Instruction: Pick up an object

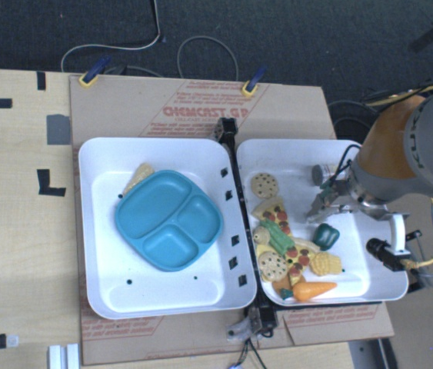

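Lying at the near edge of the right bin are an orange carrot and a yellow corn piece, and just behind them a small dark green toy pepper is sitting on the bin floor, probably light, stiff, slippery plastic, best pinched across its rounded body. Just beyond it the gripper is hovering low, and whether it is parted or closed I cannot tell.

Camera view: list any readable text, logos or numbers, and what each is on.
"CHEMCAST GP", red print on the brown cardboard sheet under the two bins, repeated in slanted rows; the clearest copy is above the left bin.
The other red rows on that sheet are too faint and blurred to read.
The blue plate, the toy food in the right bin and the arm carry no text I can make out.
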### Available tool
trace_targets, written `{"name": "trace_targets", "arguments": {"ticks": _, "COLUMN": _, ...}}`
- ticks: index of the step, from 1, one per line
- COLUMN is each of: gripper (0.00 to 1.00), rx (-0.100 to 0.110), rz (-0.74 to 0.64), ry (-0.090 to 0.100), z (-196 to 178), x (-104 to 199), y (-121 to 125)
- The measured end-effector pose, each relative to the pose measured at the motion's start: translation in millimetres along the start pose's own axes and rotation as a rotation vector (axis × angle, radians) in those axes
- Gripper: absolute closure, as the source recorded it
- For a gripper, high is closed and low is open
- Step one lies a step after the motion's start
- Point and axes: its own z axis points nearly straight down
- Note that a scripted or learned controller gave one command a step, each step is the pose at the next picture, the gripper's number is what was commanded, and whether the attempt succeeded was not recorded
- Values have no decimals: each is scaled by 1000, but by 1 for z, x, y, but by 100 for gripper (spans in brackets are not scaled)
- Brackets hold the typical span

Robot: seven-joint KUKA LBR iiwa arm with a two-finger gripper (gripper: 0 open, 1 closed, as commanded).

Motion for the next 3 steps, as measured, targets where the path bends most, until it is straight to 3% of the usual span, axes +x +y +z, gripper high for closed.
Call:
{"name": "trace_targets", "arguments": {"ticks": 1, "gripper": 0, "rx": 0, "rz": 0, "ry": 0, "z": 0, "x": 0, "y": 0}}
{"name": "trace_targets", "arguments": {"ticks": 2, "gripper": 0, "rx": 59, "rz": 4, "ry": 15, "z": 10, "x": -23, "y": 102}}
{"name": "trace_targets", "arguments": {"ticks": 3, "gripper": 0, "rx": 62, "rz": 3, "ry": 32, "z": 17, "x": -34, "y": 103}}
